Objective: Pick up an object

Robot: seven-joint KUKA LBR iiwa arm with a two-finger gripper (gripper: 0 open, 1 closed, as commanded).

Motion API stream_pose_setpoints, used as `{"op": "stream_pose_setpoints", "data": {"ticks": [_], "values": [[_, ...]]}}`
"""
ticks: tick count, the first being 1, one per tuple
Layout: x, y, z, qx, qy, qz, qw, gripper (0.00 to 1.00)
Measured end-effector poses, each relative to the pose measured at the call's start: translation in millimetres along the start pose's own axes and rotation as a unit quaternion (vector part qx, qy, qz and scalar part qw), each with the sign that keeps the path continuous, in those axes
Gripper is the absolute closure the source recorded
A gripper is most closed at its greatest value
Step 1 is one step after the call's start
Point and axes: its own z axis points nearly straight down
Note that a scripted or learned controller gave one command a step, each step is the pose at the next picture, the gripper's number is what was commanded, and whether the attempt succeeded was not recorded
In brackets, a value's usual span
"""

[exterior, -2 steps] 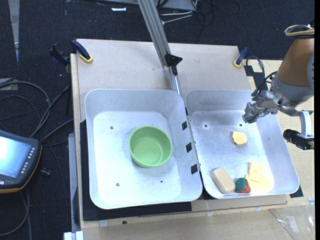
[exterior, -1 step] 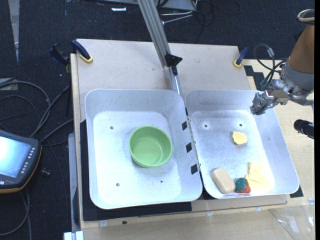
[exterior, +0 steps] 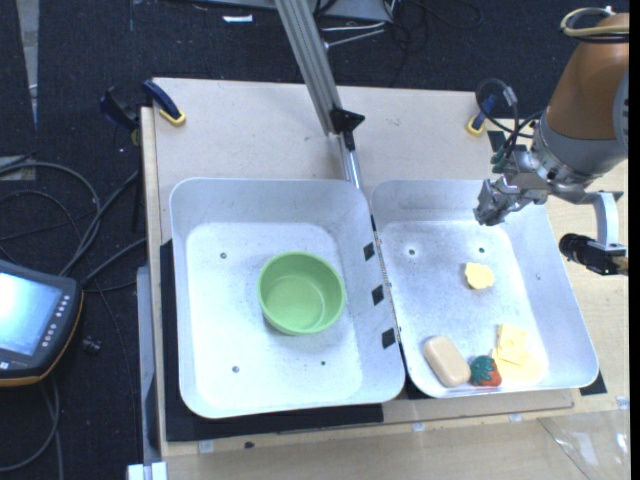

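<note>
My gripper [exterior: 491,211] hangs over the right bin's [exterior: 560,298] far edge; I cannot tell its state. The nearest thing, a small yellow piece [exterior: 480,276], lies just nearer the camera

Tan bench [exterior: 250,133], two white bins [exterior: 200,268] side by side, clamps [exterior: 165,103] at corners

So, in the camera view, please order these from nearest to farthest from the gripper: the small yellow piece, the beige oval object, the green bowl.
From the gripper:
1. Small yellow piece, right bin, just below it.
2. Beige oval object, right bin's front edge.
3. Green bowl, left bin.
</note>
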Motion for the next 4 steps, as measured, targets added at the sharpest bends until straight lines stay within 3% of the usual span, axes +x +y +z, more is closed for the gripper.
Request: {"op": "stream_pose_setpoints", "data": {"ticks": [2,4], "values": [[100,-8,-11,0.001,0.0,0.0,1.0,1.0],[204,-14,7,0.001,0.0,0.0,1.0,1.0]]}}
